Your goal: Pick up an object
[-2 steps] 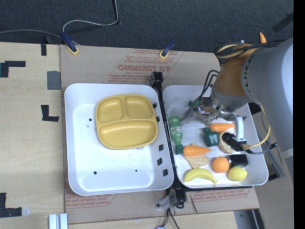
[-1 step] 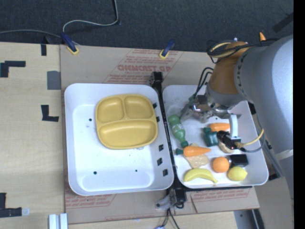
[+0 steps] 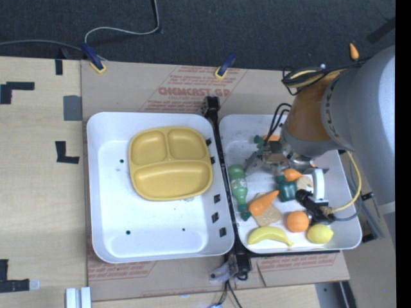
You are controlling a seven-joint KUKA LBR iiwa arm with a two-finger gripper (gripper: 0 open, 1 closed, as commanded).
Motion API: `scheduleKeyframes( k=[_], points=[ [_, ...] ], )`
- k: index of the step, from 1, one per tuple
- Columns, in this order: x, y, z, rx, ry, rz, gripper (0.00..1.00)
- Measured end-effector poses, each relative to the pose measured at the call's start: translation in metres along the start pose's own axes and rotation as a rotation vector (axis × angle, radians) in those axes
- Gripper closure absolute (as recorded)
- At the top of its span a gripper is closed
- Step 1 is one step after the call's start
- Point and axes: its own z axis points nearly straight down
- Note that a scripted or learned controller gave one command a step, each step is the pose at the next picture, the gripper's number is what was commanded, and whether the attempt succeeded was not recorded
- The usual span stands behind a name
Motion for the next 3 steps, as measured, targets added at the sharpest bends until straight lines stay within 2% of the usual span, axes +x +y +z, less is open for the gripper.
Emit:
scheduleKeyframes(
  k=[1,2,3],
  points=[
    [-0.0023,0.0723,0.0050,0.033,0.020,-0.005,0.00],
    [-0.0038,0.0728,-0.0047,0.030,0.015,-0.006,1.00],
    [-0.0039,0.0728,-0.0047,0.029,0.014,-0.006,0.00]
  ],
)
